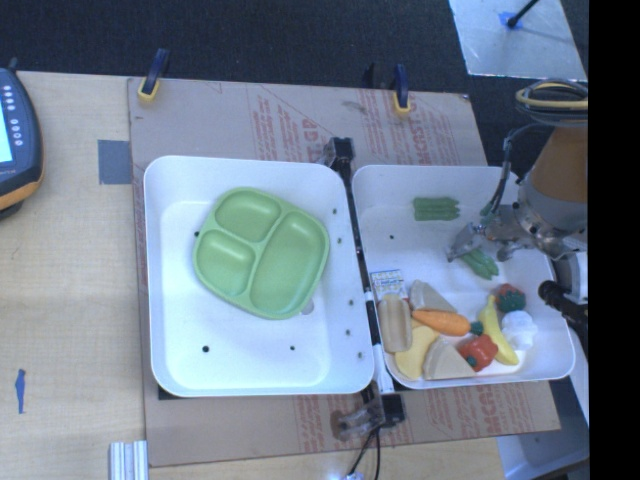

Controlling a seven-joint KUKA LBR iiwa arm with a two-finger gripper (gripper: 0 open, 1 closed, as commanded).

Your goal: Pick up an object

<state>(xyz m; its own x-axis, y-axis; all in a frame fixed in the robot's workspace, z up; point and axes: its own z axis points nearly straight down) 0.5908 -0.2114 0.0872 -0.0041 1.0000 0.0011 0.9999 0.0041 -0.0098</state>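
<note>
Wooden surface (70,298) carries a brown cardboard sheet (250,118), and on that sheet two shallow white bins sit side by side, their inner rims touching; the left bin (180,368) holds a pale green divided plate (262,252), tilted slightly, lying in the bin's upper middle; the right bin (400,183) holds the smaller things; the grey arm (560,178) with its orange band comes in from the right over that bin's upper right corner; the end effector (478,248) hangs low above the bin floor, just over a small green piece (482,264), and whether it is spread or closed cannot be told from this angle; a green bean-like toy (436,208) lies apart near the bin's top; along the bin's lower edge a cluster lies packed together: a tan bread-like piece (394,324), an orange carrot (441,320), a yellow banana (496,334), a red piece (479,350) and a white item (517,324).
</note>
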